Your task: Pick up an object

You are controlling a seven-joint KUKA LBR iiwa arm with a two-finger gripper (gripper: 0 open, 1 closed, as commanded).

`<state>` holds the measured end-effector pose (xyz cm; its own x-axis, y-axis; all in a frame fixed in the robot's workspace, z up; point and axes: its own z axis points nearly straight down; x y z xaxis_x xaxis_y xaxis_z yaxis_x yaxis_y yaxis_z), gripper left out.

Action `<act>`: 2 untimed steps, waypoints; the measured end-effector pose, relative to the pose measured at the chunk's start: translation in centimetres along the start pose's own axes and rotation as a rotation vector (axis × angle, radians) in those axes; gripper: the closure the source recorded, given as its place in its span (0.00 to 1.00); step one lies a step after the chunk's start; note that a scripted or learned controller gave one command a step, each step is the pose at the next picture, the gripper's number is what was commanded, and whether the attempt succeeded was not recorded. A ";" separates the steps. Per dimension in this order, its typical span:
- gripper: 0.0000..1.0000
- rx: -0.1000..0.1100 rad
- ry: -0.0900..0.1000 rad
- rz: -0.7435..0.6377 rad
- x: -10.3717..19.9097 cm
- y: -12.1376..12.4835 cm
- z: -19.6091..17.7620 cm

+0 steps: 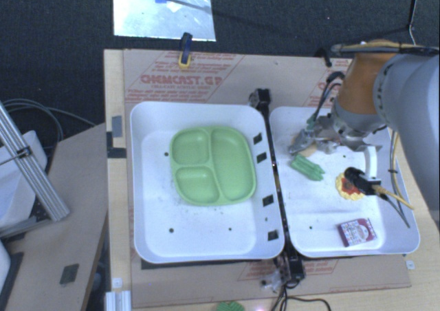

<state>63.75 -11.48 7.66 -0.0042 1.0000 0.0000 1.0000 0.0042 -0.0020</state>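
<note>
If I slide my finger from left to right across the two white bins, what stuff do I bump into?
Green divided plate → small green ridged thing → red and white box. The tool hangs just above the small green thing.

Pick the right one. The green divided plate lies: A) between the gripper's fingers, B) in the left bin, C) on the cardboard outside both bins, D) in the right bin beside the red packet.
B: the green divided plate lies flat inside the left bin, while the gripper hangs over the right bin.
</note>
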 end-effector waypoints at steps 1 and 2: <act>1.00 -0.007 0.000 0.001 -0.1 0.3 -1.9; 0.00 -0.006 0.000 0.001 -0.1 0.3 -1.9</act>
<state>64.02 -11.57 9.53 -0.0036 1.0000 -0.0003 1.0000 0.0036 0.0043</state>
